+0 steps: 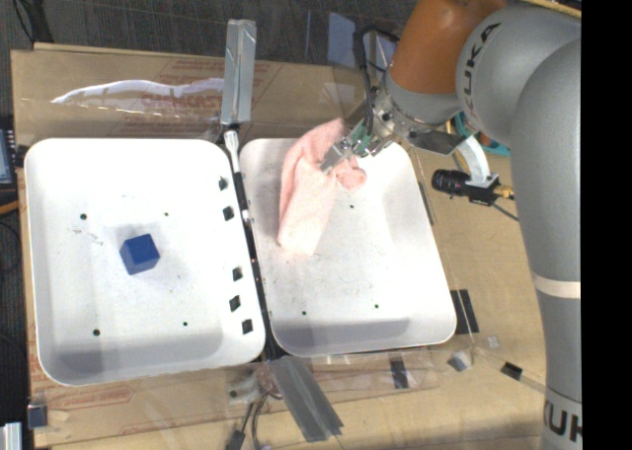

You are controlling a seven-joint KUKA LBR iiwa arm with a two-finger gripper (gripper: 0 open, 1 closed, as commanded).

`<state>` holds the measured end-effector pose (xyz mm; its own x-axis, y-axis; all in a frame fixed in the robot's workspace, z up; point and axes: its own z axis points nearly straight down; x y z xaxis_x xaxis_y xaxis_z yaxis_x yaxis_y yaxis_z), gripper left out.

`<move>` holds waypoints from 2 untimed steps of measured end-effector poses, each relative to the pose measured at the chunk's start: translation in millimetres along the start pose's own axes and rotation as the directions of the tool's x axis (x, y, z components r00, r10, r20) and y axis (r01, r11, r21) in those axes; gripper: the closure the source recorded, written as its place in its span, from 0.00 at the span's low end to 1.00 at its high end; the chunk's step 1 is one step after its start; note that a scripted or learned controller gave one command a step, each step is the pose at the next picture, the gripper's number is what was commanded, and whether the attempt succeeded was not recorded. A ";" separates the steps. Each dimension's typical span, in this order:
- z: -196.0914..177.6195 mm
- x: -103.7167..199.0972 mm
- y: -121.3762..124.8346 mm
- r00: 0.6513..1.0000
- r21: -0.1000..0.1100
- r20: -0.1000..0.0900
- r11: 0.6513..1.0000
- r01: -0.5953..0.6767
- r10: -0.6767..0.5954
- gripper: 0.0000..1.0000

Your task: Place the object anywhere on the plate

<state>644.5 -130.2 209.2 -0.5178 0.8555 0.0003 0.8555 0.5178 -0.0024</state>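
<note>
A pink cloth (301,191) hangs in a long fold over the back left part of the right bin (395,270). Its lower end trails down towards the bin floor. My gripper (348,150) is above the back of that bin, shut on the cloth's upper edge, which bunches up around the fingers. A small blue cube (140,253) lies on the floor of the left bin (59,320), far from the gripper.
The grey arm with its orange band (439,38) comes in from the right, over the right bin's back corner. A metal divider bar (237,73) stands up behind the seam between the bins. Cardboard lies under both bins.
</note>
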 end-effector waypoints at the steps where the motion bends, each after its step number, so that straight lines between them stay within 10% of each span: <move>1: -19.8 0.0 1.1 1.000 0.000 -0.001 1.000 0.004 -0.004 1.00; 2: -21.6 40.4 10.6 0.917 0.001 -0.003 0.917 0.399 -0.399 1.00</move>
<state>632.7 -90.1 230.8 -0.8159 0.5782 0.0044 0.5782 0.8159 -0.0032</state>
